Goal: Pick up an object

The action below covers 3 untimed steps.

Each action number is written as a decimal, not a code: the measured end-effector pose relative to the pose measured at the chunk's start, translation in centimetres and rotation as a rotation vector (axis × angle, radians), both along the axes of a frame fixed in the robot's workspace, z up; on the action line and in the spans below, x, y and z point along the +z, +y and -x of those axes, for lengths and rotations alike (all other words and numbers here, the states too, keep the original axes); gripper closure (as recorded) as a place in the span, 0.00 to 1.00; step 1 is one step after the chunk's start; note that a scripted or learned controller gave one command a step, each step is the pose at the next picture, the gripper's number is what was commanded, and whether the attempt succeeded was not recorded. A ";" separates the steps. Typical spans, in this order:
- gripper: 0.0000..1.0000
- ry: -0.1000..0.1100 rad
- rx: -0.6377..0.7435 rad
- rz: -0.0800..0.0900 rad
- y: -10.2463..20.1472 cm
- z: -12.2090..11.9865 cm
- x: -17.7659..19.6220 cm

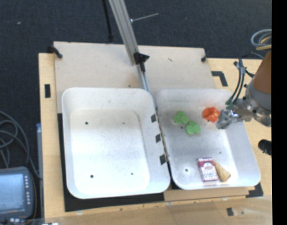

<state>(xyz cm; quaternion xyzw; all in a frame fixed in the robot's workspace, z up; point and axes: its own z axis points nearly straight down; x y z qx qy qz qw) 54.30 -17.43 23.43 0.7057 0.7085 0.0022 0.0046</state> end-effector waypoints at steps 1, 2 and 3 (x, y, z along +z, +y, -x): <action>1.00 0.002 0.000 0.000 -0.1 -0.2 5.4; 1.00 0.008 0.002 -0.003 4.7 -0.6 3.8; 1.00 0.009 0.003 -0.005 10.5 -1.3 2.6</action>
